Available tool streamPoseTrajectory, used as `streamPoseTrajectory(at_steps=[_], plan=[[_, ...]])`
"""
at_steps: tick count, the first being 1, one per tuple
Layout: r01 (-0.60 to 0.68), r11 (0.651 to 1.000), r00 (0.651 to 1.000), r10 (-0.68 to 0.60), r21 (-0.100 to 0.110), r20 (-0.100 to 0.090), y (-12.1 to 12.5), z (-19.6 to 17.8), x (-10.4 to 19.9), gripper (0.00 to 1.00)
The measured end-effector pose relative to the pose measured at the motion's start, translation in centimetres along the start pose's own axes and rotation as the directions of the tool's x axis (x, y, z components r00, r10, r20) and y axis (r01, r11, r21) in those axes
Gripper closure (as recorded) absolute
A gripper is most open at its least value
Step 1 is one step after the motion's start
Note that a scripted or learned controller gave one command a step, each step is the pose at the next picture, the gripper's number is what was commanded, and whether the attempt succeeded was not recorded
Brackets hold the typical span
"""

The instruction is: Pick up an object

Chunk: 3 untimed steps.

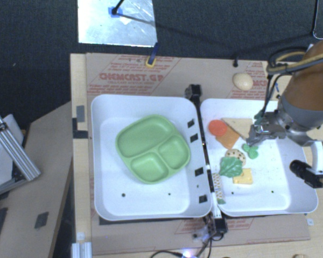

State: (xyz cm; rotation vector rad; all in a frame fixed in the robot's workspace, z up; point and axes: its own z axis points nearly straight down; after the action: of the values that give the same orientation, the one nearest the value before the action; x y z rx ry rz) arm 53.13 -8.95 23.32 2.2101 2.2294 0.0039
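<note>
The arm is seen at the right of the frame, bent down over the right bin. Its hand is held low near the middle of that bin, pointing toward the left. Whether the hand is spread or pressed together cannot be told.

Just beside the hand, small toys are laid in the right bin: an orange piece, a tan wedge, a green leafy toy, a small green piece and a yellow block.

A green divided plate is seen in the left bin. A pale egg is set on the tabletop, above the right bin.
</note>
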Motion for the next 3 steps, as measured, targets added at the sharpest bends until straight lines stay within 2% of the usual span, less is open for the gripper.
streamPoseTrajectory(at_steps=[1, 2, 3], plan=[[0.002, 1.000, 1.000, -0.002, 0.001, -0.001, 0.7, -0.2, 5.4, 1.00], [0.001, 1.000, 1.000, -0.001, 0.001, -0.001, 2.3, 1.1, 10.6, 1.00], [0.000, 1.000, 1.000, 0.000, 0.000, -0.002, 4.2, 0.0, 15.3, 1.00]])
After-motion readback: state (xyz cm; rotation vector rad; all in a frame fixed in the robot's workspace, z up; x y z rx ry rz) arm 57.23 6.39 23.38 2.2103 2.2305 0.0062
